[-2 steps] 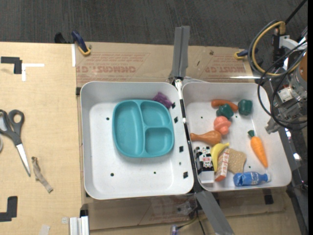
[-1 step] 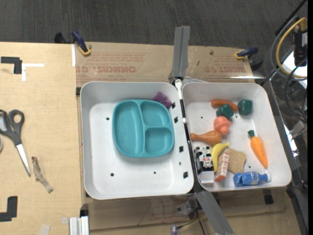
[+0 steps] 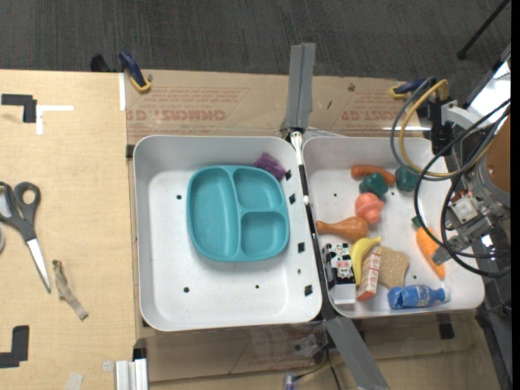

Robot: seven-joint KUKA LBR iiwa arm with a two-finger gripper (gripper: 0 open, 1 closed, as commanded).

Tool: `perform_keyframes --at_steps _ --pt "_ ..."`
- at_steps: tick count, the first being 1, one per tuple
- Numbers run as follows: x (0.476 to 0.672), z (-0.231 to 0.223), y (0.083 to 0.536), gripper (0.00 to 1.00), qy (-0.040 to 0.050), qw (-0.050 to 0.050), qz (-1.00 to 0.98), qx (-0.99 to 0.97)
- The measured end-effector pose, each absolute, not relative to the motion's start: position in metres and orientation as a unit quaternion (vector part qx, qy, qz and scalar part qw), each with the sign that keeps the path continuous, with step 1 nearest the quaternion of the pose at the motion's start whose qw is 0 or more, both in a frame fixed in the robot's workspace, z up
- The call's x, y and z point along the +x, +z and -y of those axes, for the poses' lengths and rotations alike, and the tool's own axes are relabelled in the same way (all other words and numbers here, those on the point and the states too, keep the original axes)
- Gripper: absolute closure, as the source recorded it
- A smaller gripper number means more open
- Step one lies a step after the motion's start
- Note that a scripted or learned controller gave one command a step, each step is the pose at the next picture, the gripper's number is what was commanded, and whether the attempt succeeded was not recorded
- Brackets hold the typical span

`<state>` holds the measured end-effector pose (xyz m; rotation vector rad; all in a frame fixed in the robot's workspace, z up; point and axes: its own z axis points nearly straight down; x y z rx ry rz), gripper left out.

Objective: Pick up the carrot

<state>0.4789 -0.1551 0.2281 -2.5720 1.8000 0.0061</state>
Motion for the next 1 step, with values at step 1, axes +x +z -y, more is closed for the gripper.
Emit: perform_keyframes --at_steps 1 --pt "0.4785 0.1141 0.2297 1.0 0.0013 0.001 -0.613 -0.79"
